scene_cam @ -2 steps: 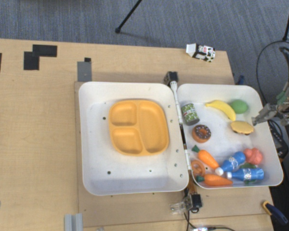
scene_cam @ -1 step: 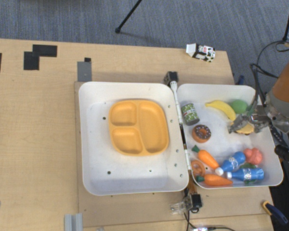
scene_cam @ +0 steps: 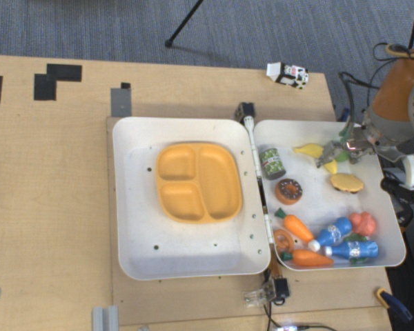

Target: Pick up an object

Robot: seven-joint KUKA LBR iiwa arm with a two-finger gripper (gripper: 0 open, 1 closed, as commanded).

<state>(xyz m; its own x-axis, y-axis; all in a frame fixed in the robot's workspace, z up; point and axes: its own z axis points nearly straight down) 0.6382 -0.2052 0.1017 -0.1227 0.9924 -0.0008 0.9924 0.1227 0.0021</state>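
1. I am looking down on a tan wooden bench (scene_cam: 48,185) that carries two shallow white bins side by side.
2. The left bin (scene_cam: 134,247) holds a yellow divided plate (scene_cam: 196,183) with three compartments, lying flat near the bin's middle.
3. The right bin (scene_cam: 372,212) holds a scatter of small toy foods.
4. Along its left side, from far edge to near edge, I see a small green can (scene_cam: 270,161), a brown chocolate doughnut (scene_cam: 288,190), an orange carrot (scene_cam: 298,227) and a second carrot (scene_cam: 310,258) at the near edge.
5. Two blue bottles (scene_cam: 345,242) lie beside the carrots, with a pink toy (scene_cam: 363,223) touching them on the right.
6. Farther back lie a yellow banana (scene_cam: 309,149) and, to its right, a tan biscuit-like piece (scene_cam: 347,183).
7. The gripper (scene_cam: 333,154) hangs low over the far part of the right bin, just beside the banana and above the biscuit piece.
8. Its fingers look slightly spread, with nothing visibly held between them.
9. The grey arm with its orange band (scene_cam: 393,92) reaches in from the right edge.
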